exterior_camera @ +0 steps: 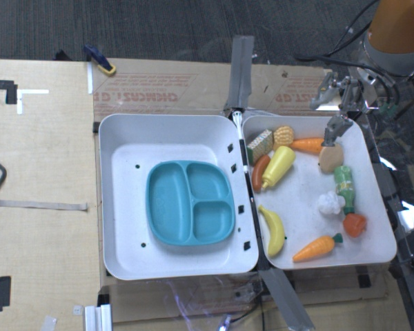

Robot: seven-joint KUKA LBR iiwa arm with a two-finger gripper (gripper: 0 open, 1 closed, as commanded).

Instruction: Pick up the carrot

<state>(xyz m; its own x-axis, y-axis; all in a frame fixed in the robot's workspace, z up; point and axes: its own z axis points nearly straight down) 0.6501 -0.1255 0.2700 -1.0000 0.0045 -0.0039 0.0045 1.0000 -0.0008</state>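
Pale wooden bench point(41, 254) bears the right white bin point(379, 254); inside, an orange plastic carrot point(314, 248) lies slantwise, green tip up-right. Above it, the gripper point(333, 133); grip unclear.

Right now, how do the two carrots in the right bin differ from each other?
The near carrot lies at the bin's front edge, tilted, its green top pointing toward the tomato. The far carrot lies level near the back, beside the corn, and looks slimmer; the gripper hangs by its right end. Both are orange and taper leftward.

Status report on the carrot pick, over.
Hand over right bin's far end, nothing gripped. Two carrots: one beside hand, one near front. Potato just below hand.
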